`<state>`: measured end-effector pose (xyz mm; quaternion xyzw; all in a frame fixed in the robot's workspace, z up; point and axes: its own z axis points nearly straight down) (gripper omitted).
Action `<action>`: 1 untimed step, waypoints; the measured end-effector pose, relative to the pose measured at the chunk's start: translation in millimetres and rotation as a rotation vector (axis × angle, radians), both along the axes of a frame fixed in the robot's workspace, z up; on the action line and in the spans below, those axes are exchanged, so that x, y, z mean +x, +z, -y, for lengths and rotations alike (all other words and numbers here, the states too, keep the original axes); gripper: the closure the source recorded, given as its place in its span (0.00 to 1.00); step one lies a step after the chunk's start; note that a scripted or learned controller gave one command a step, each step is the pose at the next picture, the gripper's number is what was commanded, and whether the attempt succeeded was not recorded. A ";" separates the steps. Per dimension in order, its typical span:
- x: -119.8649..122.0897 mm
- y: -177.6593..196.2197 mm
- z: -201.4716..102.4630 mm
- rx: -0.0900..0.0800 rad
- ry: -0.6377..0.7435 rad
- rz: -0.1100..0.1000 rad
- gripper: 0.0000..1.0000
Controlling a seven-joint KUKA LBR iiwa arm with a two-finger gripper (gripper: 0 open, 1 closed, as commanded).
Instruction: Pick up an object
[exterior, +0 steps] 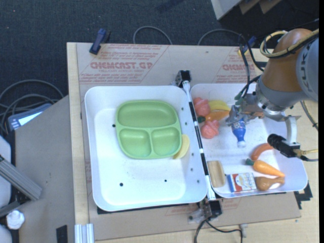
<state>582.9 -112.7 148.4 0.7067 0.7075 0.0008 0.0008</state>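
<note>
My gripper (239, 114) hangs over the middle of the right bin (298, 178), at the end of the grey arm with the orange band (284, 59). Directly below it, and touching or nearly touching it, is a small blue and white bottle (239, 133), its blue top towards the gripper. To the gripper's left lie two pink toy foods (209, 129), a yellow banana (218, 104) and a small orange piece (216, 115). Nearer the front right are a carrot (268, 168) and an orange-red piece (262, 150).
A tan block (216, 172) and a small printed box (242, 181) lie at the right bin's front. The left bin (101, 151) holds a green divided plate (149, 128) with a yellow piece (184, 147) beside it. A black clamp (183, 77) marks the divider between the bins.
</note>
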 end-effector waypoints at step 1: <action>-4.6 56.0 -71.2 0.001 0.001 0.000 1.00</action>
